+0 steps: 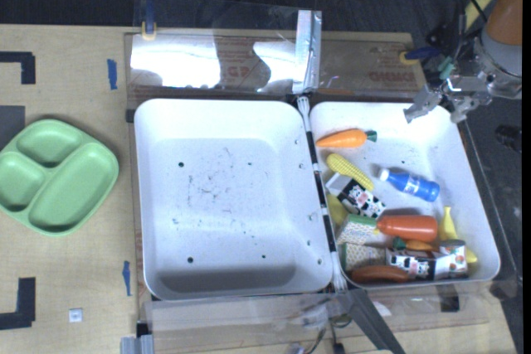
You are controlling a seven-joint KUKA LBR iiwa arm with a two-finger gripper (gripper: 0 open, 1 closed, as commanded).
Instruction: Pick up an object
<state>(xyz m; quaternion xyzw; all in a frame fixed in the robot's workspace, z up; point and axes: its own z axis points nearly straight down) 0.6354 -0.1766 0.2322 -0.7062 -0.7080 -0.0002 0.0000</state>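
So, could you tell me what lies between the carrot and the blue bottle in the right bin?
In the camera view, bare white bin floor lies between the carrot and the blue bottle; the corn cob sits beside that stretch.

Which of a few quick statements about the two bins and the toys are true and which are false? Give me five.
1. The carrot lies in the right bin. True.
2. The blue bottle lies in the left bin. False: it is in the right bin.
3. A green divided plate sits left of both bins. True.
4. The pincer grips the corn cob. False: it is at the right bin's far edge, apart from the cob.
5. The plate holds a toy. False: no toy shows on it.
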